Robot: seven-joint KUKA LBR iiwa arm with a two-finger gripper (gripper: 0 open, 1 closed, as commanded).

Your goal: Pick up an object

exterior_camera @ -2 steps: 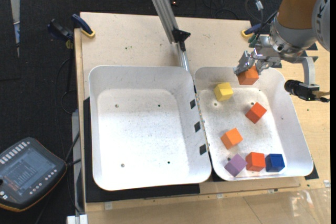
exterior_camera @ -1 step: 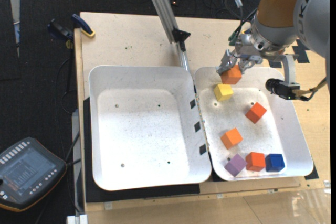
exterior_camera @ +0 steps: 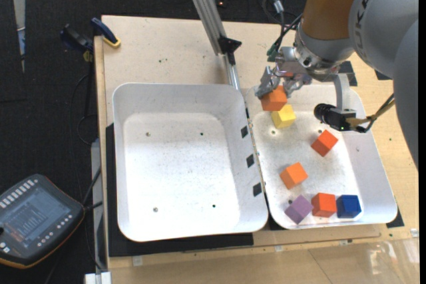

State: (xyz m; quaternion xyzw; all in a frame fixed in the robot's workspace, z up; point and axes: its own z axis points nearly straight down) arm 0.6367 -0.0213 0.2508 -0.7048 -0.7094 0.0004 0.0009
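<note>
My gripper [exterior_camera: 275,91] hangs over the far left corner of the right bin [exterior_camera: 381,184]. An orange block [exterior_camera: 273,102] sits between its fingers, and the gripper is shut on it. Just below and to the right of it, a yellow block [exterior_camera: 283,117] lies on the bin floor. Other blocks in this bin are a red-orange one [exterior_camera: 324,142], an orange one [exterior_camera: 293,174], and a row of purple [exterior_camera: 298,208], red-orange [exterior_camera: 324,204] and blue [exterior_camera: 348,205] at the near edge.
The left bin [exterior_camera: 118,118] stands beside the right one, their rims touching. A slanted metal pole [exterior_camera: 203,0] ends at the bench near the bins' far junction. A black cable connector [exterior_camera: 333,116] hangs right of the gripper. A teach pendant [exterior_camera: 33,219] lies at lower left.
</note>
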